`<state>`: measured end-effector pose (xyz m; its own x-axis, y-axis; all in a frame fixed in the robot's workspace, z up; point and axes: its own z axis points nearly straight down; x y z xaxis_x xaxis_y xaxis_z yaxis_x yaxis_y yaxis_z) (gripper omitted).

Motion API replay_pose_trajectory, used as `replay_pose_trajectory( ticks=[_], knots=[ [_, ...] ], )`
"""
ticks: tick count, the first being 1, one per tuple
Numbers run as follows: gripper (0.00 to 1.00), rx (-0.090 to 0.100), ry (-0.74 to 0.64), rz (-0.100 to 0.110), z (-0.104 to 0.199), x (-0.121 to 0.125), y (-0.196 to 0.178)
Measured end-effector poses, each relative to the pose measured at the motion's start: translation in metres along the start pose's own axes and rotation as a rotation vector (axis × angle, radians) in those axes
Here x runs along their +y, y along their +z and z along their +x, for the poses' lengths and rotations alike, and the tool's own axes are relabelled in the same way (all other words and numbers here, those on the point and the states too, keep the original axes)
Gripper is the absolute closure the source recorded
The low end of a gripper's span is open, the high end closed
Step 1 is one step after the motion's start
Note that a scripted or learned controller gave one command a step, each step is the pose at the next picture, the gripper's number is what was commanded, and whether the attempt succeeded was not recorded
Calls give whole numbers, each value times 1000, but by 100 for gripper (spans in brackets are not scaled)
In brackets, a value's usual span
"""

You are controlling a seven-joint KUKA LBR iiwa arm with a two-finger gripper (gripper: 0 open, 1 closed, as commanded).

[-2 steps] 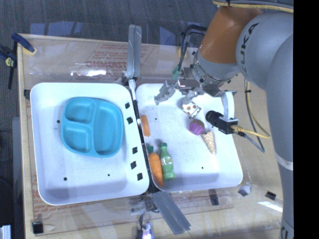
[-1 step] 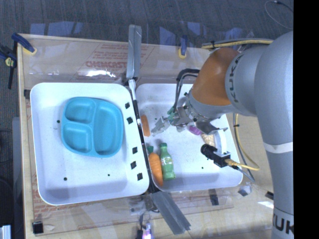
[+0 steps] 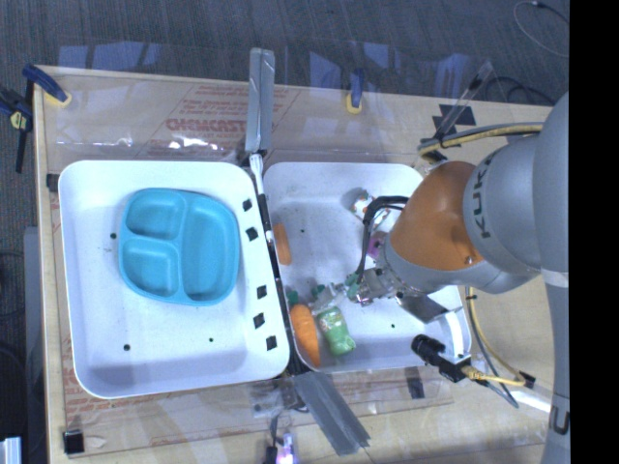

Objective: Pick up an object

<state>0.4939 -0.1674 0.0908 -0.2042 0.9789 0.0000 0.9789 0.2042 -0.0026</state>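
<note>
One word, "KUKA", on arm

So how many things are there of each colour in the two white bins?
Blue: 1, the divided plate in the left bin.
Orange: 2, a carrot and a slim orange piece by the right bin's left wall.
Green: 1, a green packet beside the carrot.
Total: 4. Small bits near the gripper are too unclear to count.
</note>
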Motion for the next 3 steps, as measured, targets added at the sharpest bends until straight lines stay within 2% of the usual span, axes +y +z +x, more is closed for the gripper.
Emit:
replay_pose_trajectory(
  ticks=[1, 2, 3],
  knots=[
    [0, -30, 269, -18, 33, -9, -5],
    [100, -16, 258, -9, 39, -8, -12],
    [100, 2, 377, 2, 36, 21, -117]
  ],
)
